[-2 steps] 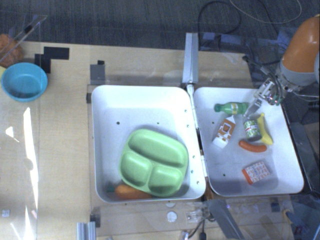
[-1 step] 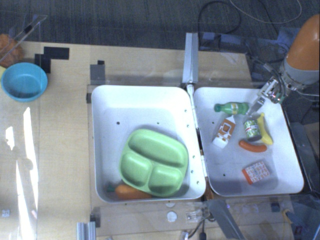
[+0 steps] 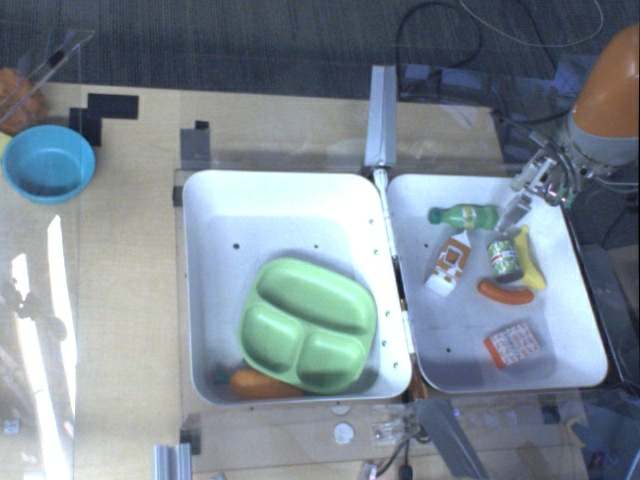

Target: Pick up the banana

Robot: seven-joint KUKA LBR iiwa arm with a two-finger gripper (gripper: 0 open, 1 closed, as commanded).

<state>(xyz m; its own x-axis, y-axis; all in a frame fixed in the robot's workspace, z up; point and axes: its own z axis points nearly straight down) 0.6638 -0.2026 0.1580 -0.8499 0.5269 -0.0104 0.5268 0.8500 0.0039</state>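
Observation:
The banana [image 3: 529,260] is yellow and lies in the right bin [image 3: 570,368] near its right wall. It rests against a green-labelled can [image 3: 503,255] on its left. My gripper [image 3: 521,198] hangs over the upper right part of that bin, just above and behind the banana and the can. It is open, with nothing between its fingers. The arm's orange band [image 3: 608,88] shows at the right edge.
The right bin also holds a green bottle [image 3: 463,215], a white and orange bottle [image 3: 449,264], a sausage [image 3: 505,292] and a red box [image 3: 513,345]. A green divided plate [image 3: 308,323] and a carrot [image 3: 262,385] lie in the left bin [image 3: 230,228]. A blue bowl [image 3: 48,163] sits far left.

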